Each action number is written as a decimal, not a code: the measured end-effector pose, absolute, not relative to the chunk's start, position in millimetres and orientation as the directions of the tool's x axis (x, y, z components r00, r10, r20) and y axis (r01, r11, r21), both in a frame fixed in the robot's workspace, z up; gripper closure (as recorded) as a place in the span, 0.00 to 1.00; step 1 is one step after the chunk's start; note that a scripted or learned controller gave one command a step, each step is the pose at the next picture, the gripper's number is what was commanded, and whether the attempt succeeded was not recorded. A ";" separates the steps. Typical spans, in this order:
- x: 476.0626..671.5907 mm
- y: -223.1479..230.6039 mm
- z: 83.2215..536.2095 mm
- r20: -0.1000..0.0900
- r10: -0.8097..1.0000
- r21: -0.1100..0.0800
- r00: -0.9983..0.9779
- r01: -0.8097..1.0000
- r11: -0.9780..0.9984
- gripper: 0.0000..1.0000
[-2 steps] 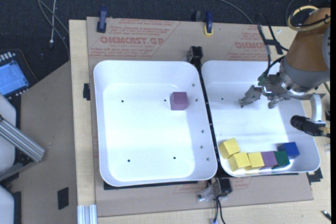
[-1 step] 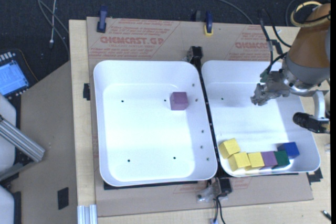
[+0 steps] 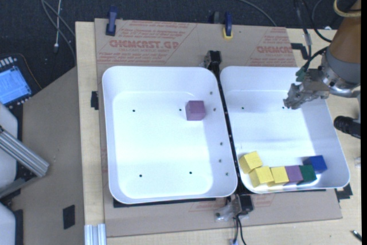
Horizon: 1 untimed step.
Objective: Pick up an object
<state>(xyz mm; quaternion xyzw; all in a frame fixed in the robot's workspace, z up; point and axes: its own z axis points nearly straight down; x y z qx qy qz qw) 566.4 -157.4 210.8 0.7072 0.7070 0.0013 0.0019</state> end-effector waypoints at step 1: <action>566.5 -157.3 200.9 0.000 1.000 0.000 0.000 1.000 0.000 1.00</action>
